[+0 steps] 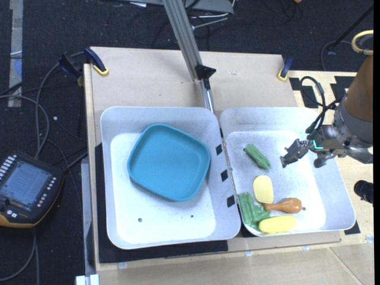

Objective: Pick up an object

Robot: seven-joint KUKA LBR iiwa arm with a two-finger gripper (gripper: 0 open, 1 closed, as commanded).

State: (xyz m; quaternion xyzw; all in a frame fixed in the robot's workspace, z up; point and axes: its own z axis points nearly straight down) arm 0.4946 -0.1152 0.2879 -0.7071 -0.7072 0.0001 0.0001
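My gripper (293, 154) hangs over the right bin (332, 186), on its right side, fingers pointing left. Nothing lies between the fingers. To its left lies a small green vegetable (256, 155), a hand's width away. Below it rest a pale yellow piece (263, 189), a brown drumstick-shaped toy (285, 205), a yellow oblong toy (277, 224) and a green ridged piece (250, 209), clustered at the bin's front left corner.
The left bin (119, 218) holds a blue square plate (169, 161). A grey metal pole (184, 28) slants down from the top to the bins' divider. Clamps sit at the bench's back corners (96, 64).
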